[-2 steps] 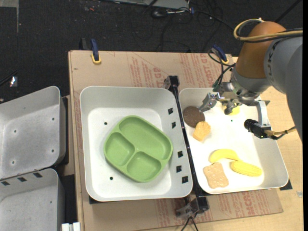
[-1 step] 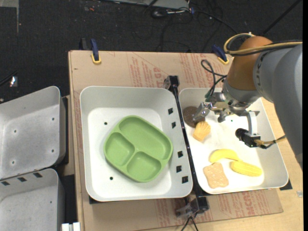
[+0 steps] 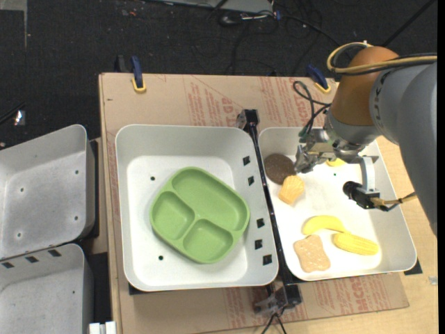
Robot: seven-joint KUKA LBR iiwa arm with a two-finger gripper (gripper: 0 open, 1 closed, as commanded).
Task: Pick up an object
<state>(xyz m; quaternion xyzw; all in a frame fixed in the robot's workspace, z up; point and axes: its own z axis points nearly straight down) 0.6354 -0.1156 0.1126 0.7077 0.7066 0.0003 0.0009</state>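
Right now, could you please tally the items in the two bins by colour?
Green: 1, the divided plate
Yellow: 3, block, banana, corn-like piece
Brown: 1, round patty
Tan: 1, toast slice
Total: 6

Robotics lab: clamped plywood bench [image 3: 208, 92], floor cables [image 3: 278, 5].

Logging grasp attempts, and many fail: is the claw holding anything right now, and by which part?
It cannot be told. The claw hangs low in the right bin, between the brown disc and the orange piece, its tips hidden.
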